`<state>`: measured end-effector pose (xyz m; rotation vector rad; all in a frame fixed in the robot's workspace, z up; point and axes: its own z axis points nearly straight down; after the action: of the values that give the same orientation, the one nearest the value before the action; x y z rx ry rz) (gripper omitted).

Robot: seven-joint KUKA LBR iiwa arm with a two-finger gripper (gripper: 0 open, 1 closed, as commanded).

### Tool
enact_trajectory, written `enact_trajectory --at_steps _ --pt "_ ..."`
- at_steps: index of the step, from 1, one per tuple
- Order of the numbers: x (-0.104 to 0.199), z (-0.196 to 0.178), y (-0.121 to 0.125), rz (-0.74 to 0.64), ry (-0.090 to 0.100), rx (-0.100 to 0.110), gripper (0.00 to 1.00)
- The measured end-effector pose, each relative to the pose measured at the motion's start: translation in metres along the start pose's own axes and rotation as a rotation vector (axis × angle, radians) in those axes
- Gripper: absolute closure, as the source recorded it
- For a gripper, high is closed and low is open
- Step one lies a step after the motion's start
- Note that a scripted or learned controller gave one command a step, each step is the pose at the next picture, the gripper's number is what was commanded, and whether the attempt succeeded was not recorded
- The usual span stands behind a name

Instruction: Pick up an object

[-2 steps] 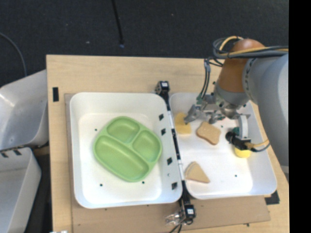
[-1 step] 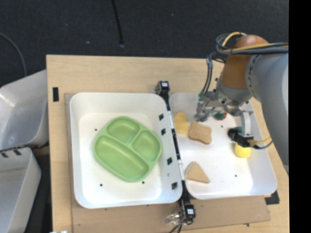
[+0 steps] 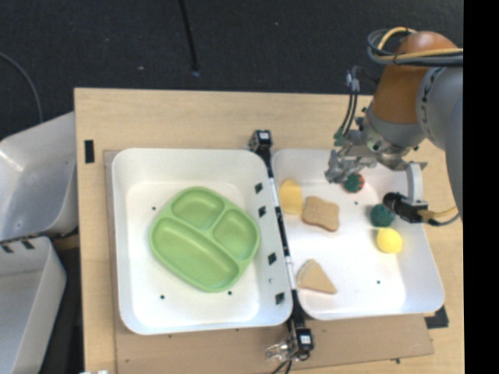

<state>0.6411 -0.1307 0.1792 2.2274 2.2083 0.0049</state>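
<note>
In the upper right of the frame the gripper (image 3: 345,171) hangs low over the far end of the right bin (image 3: 405,291), a small red-and-green object (image 3: 355,182) just beside its tips, perhaps touching them; whether it is clenched or released I cannot tell. Below lie a yellow piece (image 3: 291,196), a bread slice (image 3: 320,213), a dark green ball (image 3: 382,216), a yellow ball (image 3: 389,241) and a tan wedge (image 3: 315,277). A green divided plate (image 3: 204,238) fills the left bin (image 3: 129,302).

On my wooden bench (image 3: 171,119) two shallow white bins sat side by side. The left bin (image 3: 125,287) held a green divided plate (image 3: 204,238), lying flat near its middle. Small black clips (image 3: 273,232) lined the seam where it met the right bin (image 3: 366,287). Off the bench's left edge stood white containers (image 3: 35,178), and a black cable (image 3: 185,26) crossed the dark floor behind.
</note>
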Motion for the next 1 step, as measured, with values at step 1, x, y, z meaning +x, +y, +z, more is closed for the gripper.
enact_trajectory --at_steps 1 --pt "0.0008 -0.0640 0.0062 -0.011 0.000 -0.002 1.00"
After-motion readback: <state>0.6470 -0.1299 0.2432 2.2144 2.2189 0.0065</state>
